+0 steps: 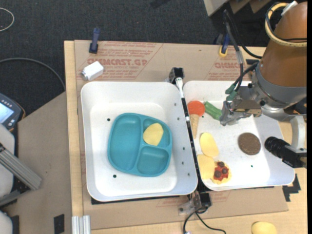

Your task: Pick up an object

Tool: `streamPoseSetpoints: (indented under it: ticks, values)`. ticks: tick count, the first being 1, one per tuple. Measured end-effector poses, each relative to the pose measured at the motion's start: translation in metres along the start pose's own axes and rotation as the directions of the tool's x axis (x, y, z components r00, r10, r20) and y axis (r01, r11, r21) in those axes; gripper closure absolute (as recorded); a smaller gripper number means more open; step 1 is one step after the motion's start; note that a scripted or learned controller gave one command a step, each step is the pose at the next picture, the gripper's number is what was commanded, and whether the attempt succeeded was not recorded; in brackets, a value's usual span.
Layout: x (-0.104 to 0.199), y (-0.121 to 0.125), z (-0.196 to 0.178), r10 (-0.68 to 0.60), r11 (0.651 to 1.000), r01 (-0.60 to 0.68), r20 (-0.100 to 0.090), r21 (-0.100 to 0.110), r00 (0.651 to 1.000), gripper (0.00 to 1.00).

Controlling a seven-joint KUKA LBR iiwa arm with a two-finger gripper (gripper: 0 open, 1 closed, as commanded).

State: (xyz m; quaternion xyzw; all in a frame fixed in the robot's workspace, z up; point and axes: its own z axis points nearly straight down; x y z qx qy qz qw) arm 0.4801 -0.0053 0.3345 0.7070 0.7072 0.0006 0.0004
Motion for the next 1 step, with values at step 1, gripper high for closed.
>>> streamPoseSetpoints:
  ticks: [1]
  values:
    - [0.0659,-0.0001,-0.0622,-0.008,1.000,0.008,-0.002,-0.007,1.000,1.00]
